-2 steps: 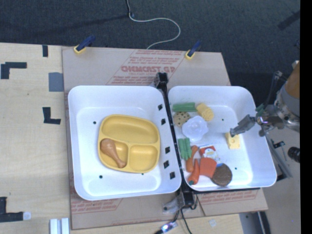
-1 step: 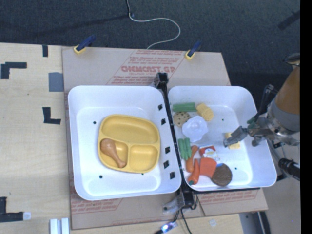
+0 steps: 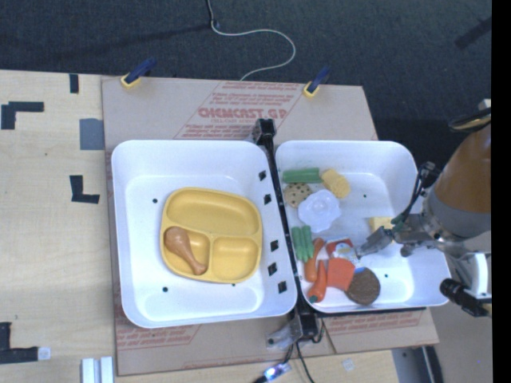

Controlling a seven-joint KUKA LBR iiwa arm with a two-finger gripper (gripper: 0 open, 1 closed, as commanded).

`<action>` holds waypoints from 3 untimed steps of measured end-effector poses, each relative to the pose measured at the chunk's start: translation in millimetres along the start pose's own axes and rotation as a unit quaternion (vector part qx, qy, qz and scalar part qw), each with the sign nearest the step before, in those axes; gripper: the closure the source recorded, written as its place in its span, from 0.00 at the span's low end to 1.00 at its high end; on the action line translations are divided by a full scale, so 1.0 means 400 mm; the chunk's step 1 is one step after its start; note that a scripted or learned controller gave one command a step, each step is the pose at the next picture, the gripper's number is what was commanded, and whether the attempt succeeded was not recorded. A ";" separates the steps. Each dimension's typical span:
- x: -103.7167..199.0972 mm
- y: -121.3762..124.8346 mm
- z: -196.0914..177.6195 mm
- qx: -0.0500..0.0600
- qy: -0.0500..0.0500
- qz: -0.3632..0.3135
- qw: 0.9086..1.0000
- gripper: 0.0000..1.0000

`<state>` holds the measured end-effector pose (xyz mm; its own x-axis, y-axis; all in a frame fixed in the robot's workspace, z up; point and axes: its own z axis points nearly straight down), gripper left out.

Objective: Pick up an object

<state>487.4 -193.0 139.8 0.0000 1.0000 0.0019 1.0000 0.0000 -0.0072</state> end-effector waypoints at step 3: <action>-0.014 0.004 -0.035 -0.005 -0.002 0.000 1.000 1.00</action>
